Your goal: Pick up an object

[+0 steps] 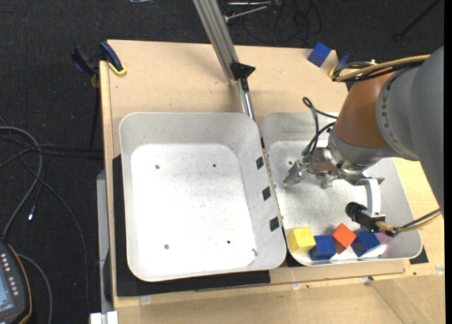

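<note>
Claw [296, 174] state impossible to tell; hovered far from blocks [332, 241] crowded in bin corner [406, 248], risking miss.

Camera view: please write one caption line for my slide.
KUKA arm's claw hangs over the right bin, above yellow, orange and blue blocks at its near edge.

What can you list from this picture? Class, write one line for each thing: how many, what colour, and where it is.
Bins: two, white, side by side on the bench.
Yellow block: one, near edge of the right bin.
Blue blocks: two in the right bin, either side of the orange one; a third on the bench's far right corner.
Orange block: one, right bin.
Clamp: one, blue and yellow, far left corner of the bench.
Metal pole: one, grey, slanting over the bench's far edge.
Arm: one, grey with orange band, over the right bin.
Gripper: one, above the right bin's floor.
</note>
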